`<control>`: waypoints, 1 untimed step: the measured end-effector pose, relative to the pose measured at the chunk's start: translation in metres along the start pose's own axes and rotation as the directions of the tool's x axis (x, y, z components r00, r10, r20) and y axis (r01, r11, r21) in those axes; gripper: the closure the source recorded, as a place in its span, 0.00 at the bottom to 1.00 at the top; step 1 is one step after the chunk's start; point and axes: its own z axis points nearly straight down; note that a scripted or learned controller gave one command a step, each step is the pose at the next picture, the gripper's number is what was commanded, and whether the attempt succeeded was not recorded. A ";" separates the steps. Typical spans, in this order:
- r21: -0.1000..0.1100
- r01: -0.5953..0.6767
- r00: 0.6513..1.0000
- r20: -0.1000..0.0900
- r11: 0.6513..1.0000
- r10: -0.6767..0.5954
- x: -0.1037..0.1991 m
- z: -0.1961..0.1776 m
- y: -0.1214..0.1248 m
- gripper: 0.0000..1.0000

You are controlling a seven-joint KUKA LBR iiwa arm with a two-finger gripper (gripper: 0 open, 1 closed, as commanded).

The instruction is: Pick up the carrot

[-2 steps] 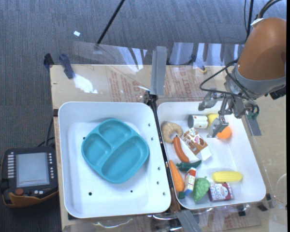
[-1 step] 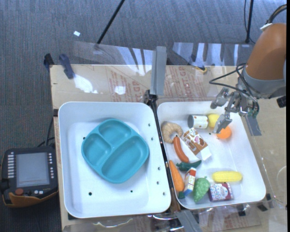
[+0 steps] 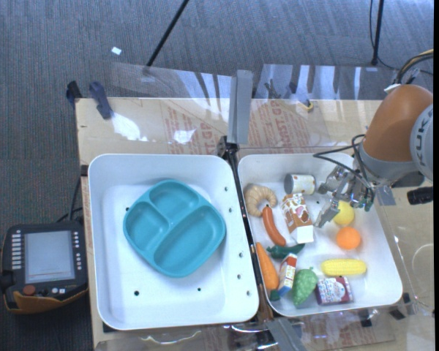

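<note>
Two white bins on the counter; the left bin [image 3: 110, 298] holds a blue plate [image 3: 174, 227]. In the right bin [image 3: 389, 269], the gripper [image 3: 335, 205] hangs with jaws spread, holding nothing, beside a lemon [image 3: 344, 214]. The carrot [image 3: 267, 266] lies at the bin's left wall, toward eight o'clock from the jaws, its long axis running eleven to five.

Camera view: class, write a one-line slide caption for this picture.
Gripper hovers over the right white bin near a yellow lemon, far from the orange carrot at its left edge.
</note>
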 end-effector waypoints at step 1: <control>0.000 0.199 0.980 0.004 0.980 -0.199 0.061 -0.002 -0.030 0.00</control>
